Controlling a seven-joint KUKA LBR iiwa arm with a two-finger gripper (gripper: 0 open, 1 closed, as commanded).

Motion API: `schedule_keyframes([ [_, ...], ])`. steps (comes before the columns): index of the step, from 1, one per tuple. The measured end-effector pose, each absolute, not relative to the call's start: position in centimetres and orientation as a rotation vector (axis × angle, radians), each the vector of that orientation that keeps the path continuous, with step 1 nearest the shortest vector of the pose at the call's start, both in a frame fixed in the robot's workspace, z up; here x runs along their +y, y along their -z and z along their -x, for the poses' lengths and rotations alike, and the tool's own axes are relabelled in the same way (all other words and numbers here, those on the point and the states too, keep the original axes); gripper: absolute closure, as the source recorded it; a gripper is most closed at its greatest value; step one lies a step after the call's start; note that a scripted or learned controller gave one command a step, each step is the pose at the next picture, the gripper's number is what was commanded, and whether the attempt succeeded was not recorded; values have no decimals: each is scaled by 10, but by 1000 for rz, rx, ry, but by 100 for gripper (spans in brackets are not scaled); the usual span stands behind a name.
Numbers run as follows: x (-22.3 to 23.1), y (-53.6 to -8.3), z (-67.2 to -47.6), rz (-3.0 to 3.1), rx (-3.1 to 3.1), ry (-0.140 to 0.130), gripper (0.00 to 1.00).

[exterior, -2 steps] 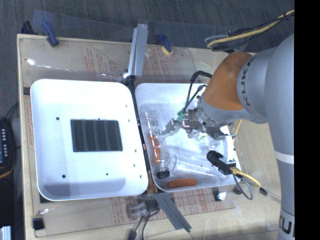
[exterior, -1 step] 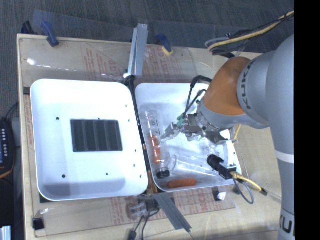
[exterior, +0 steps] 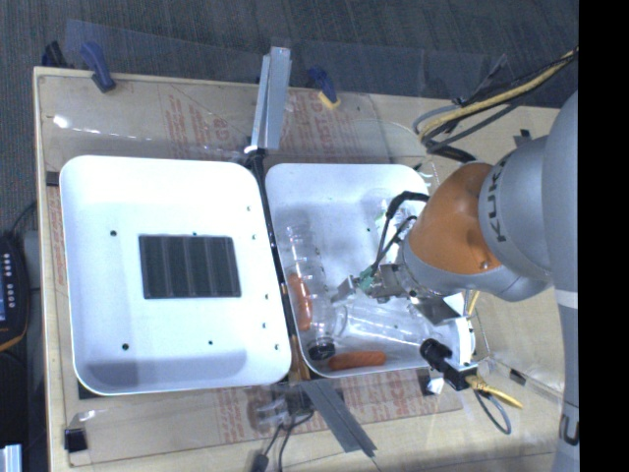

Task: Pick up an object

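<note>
Bins: two white bins sat side by side on the tabletop (exterior: 59,264), the left bin (exterior: 88,214) and the right bin (exterior: 334,180).
Left bin: one dark ribbed rectangle (exterior: 190,265) lay at its middle.
Right bin: two orange sticks, one (exterior: 304,303) along the left wall, one (exterior: 356,360) by the near edge; one clear bottle (exterior: 300,249) towards the left wall; one clear plastic piece (exterior: 378,321) near the middle.
Arm: one grey arm (exterior: 531,214) reached in over the right bin's right edge.
Jaws (exterior: 366,283): low over the clear plastic piece; I could not tell whether they were open or closed.
</note>
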State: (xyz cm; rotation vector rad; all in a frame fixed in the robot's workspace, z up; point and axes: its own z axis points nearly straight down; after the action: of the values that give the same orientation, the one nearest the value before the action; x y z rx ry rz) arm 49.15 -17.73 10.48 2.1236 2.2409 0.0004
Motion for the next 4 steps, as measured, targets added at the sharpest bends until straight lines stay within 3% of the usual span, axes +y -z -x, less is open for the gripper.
schedule_keyframes([
  [1, -208, -169, -513, -2259, 2187, 3, 0],
  [2, -209, -190, -542, -2221, 2226, 2, 0],
  [3, -211, -181, -569, -2179, 2266, 2, 0],
  [4, -170, -90, -632, -2129, 2315, 4, 0],
])
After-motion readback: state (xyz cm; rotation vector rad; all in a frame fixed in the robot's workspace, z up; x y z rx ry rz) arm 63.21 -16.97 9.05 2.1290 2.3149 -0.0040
